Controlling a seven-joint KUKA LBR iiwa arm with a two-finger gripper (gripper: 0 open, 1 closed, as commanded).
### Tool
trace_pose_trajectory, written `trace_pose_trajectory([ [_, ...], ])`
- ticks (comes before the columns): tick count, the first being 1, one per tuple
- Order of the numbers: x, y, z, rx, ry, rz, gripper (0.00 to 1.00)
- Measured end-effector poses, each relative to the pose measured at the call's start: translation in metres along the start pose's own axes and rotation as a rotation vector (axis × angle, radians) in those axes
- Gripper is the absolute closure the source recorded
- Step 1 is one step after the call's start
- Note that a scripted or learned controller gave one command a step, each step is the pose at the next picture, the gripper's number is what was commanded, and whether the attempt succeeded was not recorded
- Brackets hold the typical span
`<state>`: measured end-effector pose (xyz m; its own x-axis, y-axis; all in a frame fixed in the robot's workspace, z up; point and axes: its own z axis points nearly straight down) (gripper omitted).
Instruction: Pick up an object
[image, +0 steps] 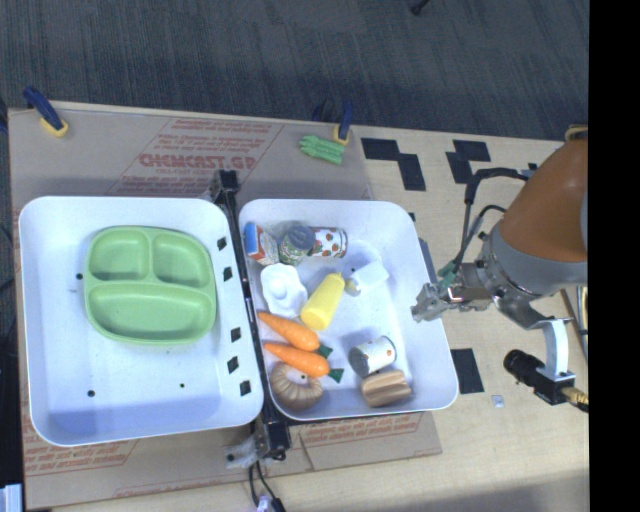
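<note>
Objects for picking sit jumbled in right bin (425, 330); end effector (428, 303) hangs just past its right rim, nothing held, finger state can't tell. Nearest, small can (373, 354) and bread-like block (385, 387): likely light, rigid; grip can across its round sides. Yellow bottle (324, 301), smooth plastic, may slip; carrots (293, 343) tapered.
</note>
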<state>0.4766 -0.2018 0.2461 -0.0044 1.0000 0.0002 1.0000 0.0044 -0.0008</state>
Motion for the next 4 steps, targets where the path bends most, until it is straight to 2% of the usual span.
trace_pose_trajectory([
  [1,-0.009,0.0,0.009,0.003,0.0,-0.001,1.0],
  [3,-0.01,0.001,-0.005,-0.003,-0.001,-0.001,1.0],
  [4,-0.009,0.0,0.015,0.003,0.0,-0.002,1.0],
])
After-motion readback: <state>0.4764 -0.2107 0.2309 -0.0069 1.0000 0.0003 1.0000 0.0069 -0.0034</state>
